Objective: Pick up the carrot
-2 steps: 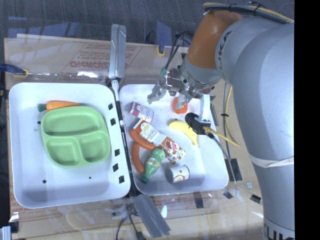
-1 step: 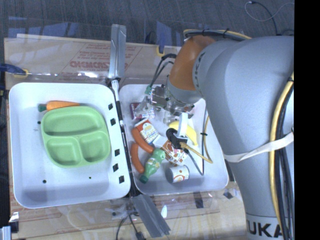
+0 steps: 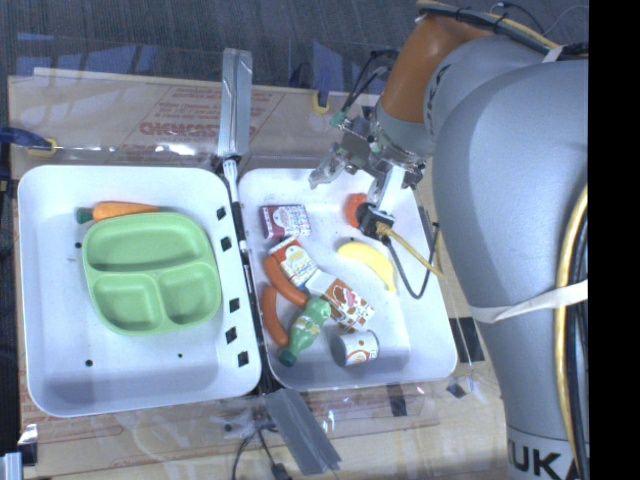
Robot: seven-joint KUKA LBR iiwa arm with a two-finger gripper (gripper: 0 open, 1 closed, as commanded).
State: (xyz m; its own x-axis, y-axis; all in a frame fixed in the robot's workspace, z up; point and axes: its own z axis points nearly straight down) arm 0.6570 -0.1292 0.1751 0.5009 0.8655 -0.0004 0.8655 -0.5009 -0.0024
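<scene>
Clearly the carrot (image 3: 125, 209) sits near the left bin's (image 3: 40, 388) far edge, beside the plate (image 3: 150, 268); the gripper (image 3: 330, 171), width I can't tell, should cross over and straddle it.

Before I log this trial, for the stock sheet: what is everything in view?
carrot: 1, orange, left bin, by plate's far edge
plate: 1, green, left bin
bins: 2, white, side by side
cartons: 3, printed, right bin
sausages: 2, reddish, right bin
banana: 1, yellow, right bin
bottle: 1, green, right bin
can: 1, pale, right bin
round thing: 1, red-orange, right bin
arm: 1, grey, orange band
end effector: 1, metal, over right bin
</scene>
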